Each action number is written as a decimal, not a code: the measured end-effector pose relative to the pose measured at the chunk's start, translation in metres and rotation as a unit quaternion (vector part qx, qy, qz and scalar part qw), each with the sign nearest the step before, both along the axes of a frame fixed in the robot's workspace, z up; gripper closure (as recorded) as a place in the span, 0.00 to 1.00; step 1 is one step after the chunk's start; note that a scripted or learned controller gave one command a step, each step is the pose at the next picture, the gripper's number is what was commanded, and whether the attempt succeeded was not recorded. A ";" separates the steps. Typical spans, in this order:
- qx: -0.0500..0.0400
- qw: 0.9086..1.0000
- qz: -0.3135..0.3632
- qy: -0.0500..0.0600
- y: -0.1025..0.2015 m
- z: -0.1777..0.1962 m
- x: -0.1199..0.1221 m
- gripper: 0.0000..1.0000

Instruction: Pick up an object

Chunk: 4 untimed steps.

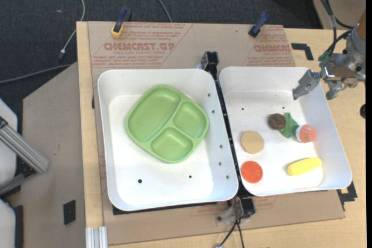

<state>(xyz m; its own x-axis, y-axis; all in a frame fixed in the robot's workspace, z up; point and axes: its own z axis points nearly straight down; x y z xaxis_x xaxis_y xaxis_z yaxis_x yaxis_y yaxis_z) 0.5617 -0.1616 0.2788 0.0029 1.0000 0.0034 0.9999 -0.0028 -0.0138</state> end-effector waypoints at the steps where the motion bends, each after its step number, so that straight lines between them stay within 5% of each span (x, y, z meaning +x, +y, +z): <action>1: -0.001 1.000 0.002 -0.006 0.000 0.006 0.002 0.00; 4: 0.000 1.000 0.002 -0.003 0.018 -0.151 0.006 0.00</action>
